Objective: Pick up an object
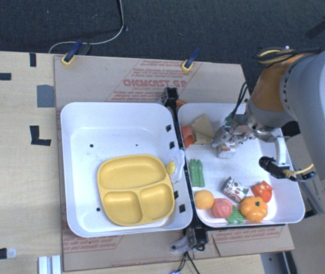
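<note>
My tool (226,146) hovers low in the right bin (296,201), its state impossible to tell, above a small tan block (203,127): likely light, rigid, best pinched across flat sides.

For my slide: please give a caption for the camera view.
Pincer low in right bin above toy food; yellow tray in left bin.

You see a yellow divided tray (137,188) lying in the left white bin (74,127), on brown cardboard (151,79) clamped at its far edge.
</note>
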Action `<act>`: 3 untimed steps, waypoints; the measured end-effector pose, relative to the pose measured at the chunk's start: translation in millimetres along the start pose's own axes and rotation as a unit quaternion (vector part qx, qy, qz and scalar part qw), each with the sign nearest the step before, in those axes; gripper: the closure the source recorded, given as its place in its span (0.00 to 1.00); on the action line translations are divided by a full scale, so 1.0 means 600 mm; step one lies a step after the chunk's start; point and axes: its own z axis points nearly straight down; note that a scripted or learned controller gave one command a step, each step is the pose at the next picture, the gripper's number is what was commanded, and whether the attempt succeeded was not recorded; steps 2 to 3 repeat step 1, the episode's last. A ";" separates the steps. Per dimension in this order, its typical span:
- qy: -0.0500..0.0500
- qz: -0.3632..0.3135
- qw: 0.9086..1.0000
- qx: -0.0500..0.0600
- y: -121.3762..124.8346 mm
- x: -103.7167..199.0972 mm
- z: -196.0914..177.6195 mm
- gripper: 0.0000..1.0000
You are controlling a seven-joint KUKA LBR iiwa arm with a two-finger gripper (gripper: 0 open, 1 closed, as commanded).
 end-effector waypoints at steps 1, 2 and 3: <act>0.001 -0.003 1.000 -0.004 0.056 0.118 -0.157 1.00; 0.001 -0.003 1.000 -0.004 0.056 0.118 -0.157 1.00; 0.001 -0.003 1.000 -0.004 0.056 0.118 -0.157 1.00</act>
